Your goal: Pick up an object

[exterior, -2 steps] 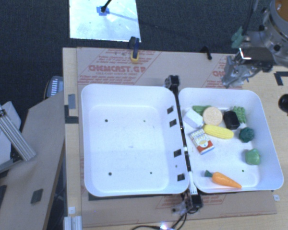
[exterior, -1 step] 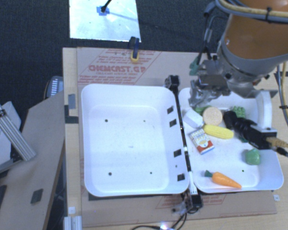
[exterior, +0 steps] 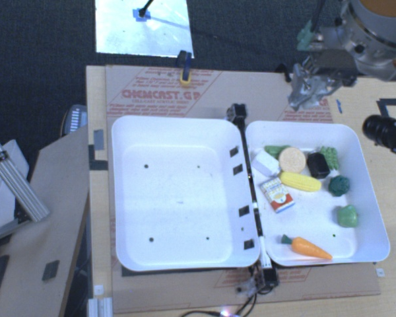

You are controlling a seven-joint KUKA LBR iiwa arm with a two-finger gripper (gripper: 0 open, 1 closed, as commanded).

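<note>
The gripper (exterior: 308, 92) is seen at about one o'clock of the frame, raised above the desk (exterior: 264, 88) just beyond the far rim of the right bin (exterior: 366, 177); whether the jaws are released or clenched cannot be told, and nothing is seen between them. Two white bins are counted, side by side: the left bin (exterior: 178, 190) and the right one, joined by a dark strip of clips. In the right bin nine small things are counted: one round cracker (exterior: 292, 159), one white block (exterior: 265, 164), one green leaf piece (exterior: 275, 150), one black item (exterior: 317, 165), one light green cluster (exterior: 329, 156), one corn cob (exterior: 300, 181), one small printed carton (exterior: 276, 195), two dark green lumps (exterior: 338, 185) at three to four o'clock of the bin, and one carrot (exterior: 307, 246) at six o'clock. The things at twelve o'clock of the bin are crowded, touching one another. A shiny sheet (exterior: 144, 20) is laid at eleven o'clock of the frame.
</note>
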